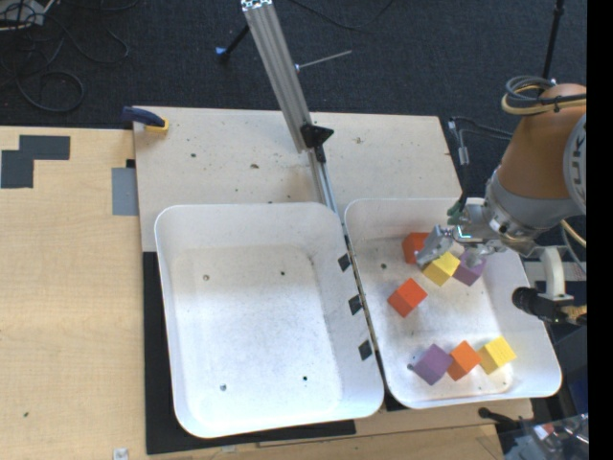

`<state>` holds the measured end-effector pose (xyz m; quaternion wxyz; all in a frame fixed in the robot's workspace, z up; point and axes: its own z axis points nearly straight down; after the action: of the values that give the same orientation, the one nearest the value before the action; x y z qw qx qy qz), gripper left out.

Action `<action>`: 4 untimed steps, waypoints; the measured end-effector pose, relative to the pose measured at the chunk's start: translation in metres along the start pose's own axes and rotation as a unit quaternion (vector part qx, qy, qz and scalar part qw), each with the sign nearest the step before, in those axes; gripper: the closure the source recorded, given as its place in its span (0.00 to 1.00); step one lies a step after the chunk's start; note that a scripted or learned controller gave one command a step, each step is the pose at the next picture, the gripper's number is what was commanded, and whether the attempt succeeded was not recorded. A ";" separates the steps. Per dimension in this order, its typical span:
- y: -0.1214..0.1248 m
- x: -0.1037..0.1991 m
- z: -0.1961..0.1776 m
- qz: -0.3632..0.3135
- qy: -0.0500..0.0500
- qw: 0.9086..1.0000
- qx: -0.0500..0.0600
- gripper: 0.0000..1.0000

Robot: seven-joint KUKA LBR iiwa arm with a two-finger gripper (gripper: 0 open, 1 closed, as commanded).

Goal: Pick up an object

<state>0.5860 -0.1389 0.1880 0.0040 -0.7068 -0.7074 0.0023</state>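
**Seven blocks counted in right-hand bin**

Seven small blocks are seen in the right bin (536, 377): three orange (406, 297), two yellow (441, 269) and two purple (431, 363) (three of them lined up along the near wall). The gripper (455, 242) is lowered over the far cluster, just above a yellow block; how far it is spread, or whether anything is gripped, cannot be told. The left bin (182, 228) is shown alongside.
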 end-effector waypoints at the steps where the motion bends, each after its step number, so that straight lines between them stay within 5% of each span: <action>1: 0.001 -0.001 -0.003 0.001 -0.001 1.000 -0.003 0.00; 3: -0.003 -0.001 0.094 0.002 -0.001 1.000 -0.003 0.00; 4: -0.004 -0.003 0.083 0.006 -0.001 1.000 -0.002 1.00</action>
<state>0.5811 -0.1414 0.1052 0.0019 -0.7108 -0.7034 0.0012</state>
